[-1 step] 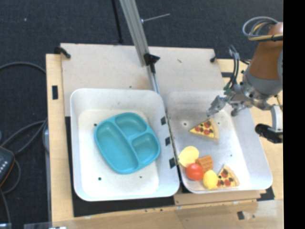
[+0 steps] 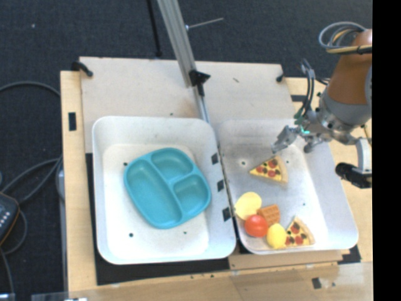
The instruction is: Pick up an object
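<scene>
My gripper [image 2: 297, 142] hovers over the back part of the right bin [image 2: 332, 193], its two fingers spread open with nothing between them. A toy pizza slice [image 2: 270, 169] lies just below and left of the fingertips, apart from them. At the bin's front sits a cluster: a pale yellow fruit [image 2: 249, 202], a red tomato [image 2: 255, 225], an orange waffle-like piece [image 2: 270, 213], a small yellow piece [image 2: 276, 235] and a second pizza slice [image 2: 300, 232].
The left bin [image 2: 113, 137] holds a blue divided plate [image 2: 167, 185]. A metal pole [image 2: 178, 36] slants up from between the bins at the back. The grey arm with its orange band [image 2: 348, 83] comes in from the right.
</scene>
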You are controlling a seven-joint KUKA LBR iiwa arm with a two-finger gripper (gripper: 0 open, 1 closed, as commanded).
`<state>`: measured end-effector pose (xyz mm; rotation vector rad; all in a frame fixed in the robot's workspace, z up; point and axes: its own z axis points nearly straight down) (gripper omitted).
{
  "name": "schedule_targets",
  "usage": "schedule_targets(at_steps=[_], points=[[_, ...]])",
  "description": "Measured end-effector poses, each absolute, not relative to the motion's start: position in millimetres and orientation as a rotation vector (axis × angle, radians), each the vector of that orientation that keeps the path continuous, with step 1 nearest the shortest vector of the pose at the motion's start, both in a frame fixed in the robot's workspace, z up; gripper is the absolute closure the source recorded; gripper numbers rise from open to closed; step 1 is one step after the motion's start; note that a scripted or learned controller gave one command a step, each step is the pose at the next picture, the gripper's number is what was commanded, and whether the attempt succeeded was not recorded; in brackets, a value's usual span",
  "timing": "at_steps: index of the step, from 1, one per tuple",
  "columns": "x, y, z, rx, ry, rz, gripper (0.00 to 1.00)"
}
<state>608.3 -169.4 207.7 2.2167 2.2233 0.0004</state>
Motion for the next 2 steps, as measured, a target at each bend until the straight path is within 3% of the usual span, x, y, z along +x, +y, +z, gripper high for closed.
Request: schedule_targets(at_steps=[2], points=[[605.4,-168,101,2.222,2.217,0.001,0.0]])
